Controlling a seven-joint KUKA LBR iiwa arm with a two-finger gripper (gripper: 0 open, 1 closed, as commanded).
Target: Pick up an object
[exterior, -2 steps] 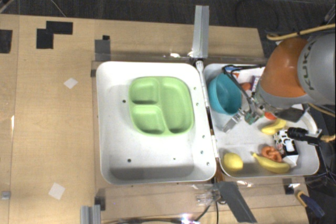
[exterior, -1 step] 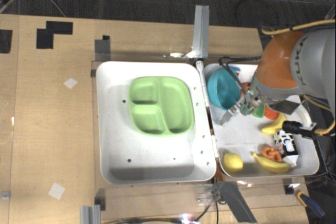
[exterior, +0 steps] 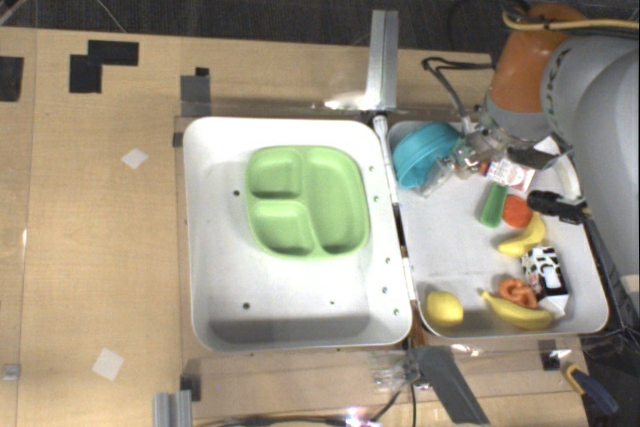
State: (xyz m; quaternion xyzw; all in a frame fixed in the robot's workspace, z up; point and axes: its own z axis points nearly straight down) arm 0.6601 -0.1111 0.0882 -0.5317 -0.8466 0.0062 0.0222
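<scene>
Closest to me, my grey arm (exterior: 590, 105) is reaching into the right white bin (exterior: 440, 245), its gripper (exterior: 468, 153) touching the tilted blue plastic bowl (exterior: 422, 153); grip unclear. Nearby are lying a green cylinder (exterior: 491, 204) and yellow bananas (exterior: 520, 312).

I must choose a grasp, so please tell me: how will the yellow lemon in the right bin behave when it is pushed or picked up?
The lemon looks rounded, so it may roll when nudged. Its smooth skin could slip. It lies near the right bin corner wall, which might stop it.

no legible text, labels or numbers
</scene>
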